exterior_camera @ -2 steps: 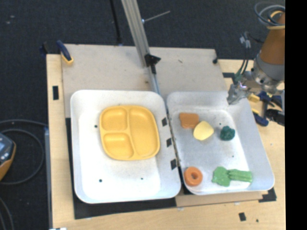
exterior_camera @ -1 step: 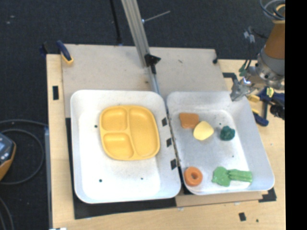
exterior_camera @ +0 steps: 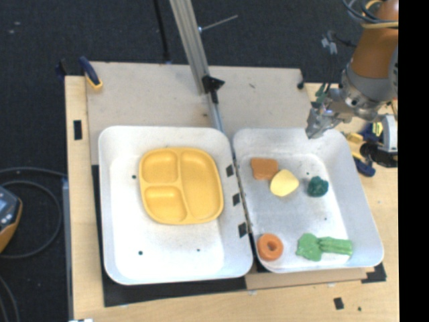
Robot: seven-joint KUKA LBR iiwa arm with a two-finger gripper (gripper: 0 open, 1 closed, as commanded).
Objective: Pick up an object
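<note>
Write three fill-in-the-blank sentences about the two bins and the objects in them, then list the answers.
1. The yellow divided tray lies in the ____ bin.
2. The orange ring lies beside the ____ toy in the right bin.
3. The hand is over the right bin's ____ edge.

Answers: left; green; far

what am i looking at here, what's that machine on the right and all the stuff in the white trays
This is one camera fixed above a bench, looking down at a slant. The grey and orange thing at the right is a robot arm; its gripper hangs above the far edge of the right bin and holds nothing that I can see. The left bin has a yellow divided plate. The right bin holds a brown block, a pale yellow lump, a dark green ball, an orange ring and a green toy.
</note>
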